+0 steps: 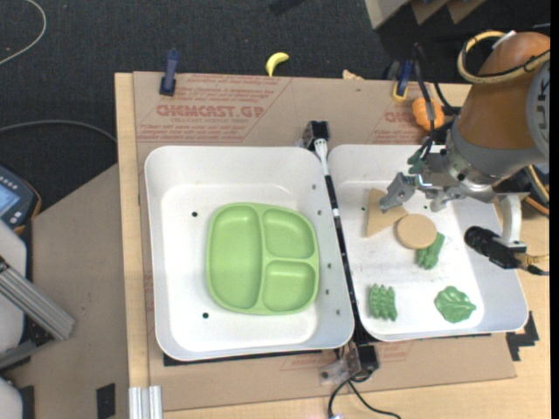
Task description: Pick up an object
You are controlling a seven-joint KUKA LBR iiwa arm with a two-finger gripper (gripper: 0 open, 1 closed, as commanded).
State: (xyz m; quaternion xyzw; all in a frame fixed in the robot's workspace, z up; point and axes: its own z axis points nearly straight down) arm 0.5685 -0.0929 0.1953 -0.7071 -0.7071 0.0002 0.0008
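The right bin (pixel 489 321) holds a tan wedge (pixel 376 218), a round tan disc (pixel 416 231), a small green piece (pixel 430 252) beside the disc, a ridged green piece (pixel 382 302) and a green leafy piece (pixel 454 304). My gripper (pixel 415 199) hangs over the bin's back half, just above the disc and to the right of the wedge. Its fingers (pixel 395 193) stand apart, open, with nothing between them. The orange and grey wrist (pixel 502 103) rises behind it.
In the left bin (pixel 166 234) lies a green divided plate (pixel 262 258). A black rod (pixel 330 199) runs along the seam between the bins. A black part (pixel 489 245) of the arm sticks out over the right bin's right side.
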